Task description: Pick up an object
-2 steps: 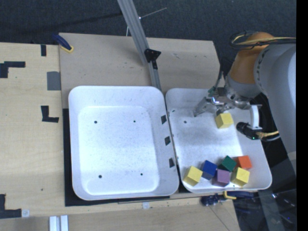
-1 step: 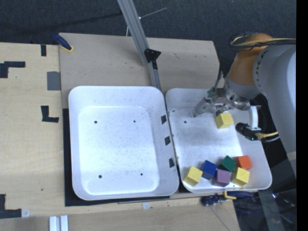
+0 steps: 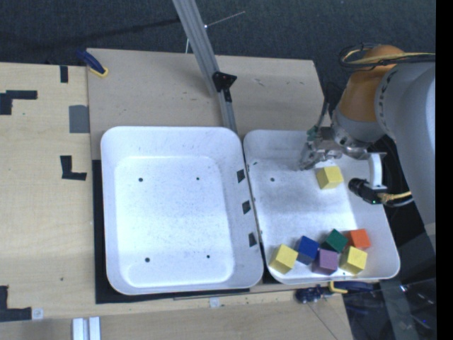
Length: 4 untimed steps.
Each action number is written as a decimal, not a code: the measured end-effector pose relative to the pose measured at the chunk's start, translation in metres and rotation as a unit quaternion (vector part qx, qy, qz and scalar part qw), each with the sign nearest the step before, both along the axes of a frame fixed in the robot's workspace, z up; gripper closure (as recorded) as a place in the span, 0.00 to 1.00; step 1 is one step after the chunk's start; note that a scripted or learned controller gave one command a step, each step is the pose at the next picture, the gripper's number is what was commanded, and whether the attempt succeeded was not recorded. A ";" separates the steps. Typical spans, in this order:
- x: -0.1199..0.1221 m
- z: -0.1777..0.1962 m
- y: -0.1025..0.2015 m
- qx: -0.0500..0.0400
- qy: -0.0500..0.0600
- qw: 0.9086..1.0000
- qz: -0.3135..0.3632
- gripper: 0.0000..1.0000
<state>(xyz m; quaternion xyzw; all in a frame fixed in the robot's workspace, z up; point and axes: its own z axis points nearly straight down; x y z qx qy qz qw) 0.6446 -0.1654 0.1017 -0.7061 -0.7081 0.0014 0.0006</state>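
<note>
The grey two-finger gripper (image 3: pixel 316 156), its grip state impossible to tell, hung in the shallow white right-hand bin (image 3: pixel 283 190) touching or just above a small yellow cube (image 3: pixel 329 177).

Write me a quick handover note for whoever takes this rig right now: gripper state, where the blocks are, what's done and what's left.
Gripper: low over the far end of the right bin, just beside a lone yellow block. No block is seen between its fingers.
Blocks: the other six sit clustered at the right bin's near end: yellow block at the left, blue block, purple block, green block, orange block, yellow block at the right.
Left bin: white, beside the right one.
Done: nothing lifted.
Left: grasp a block, probably the lone yellow one, and lift it.
</note>
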 end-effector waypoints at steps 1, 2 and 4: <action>0.000 0.044 0.005 0.000 -0.003 1.000 0.000 1.00; 0.003 0.107 0.011 0.000 -0.004 1.000 0.000 1.00; 0.004 0.166 0.068 0.002 -0.001 1.000 0.002 1.00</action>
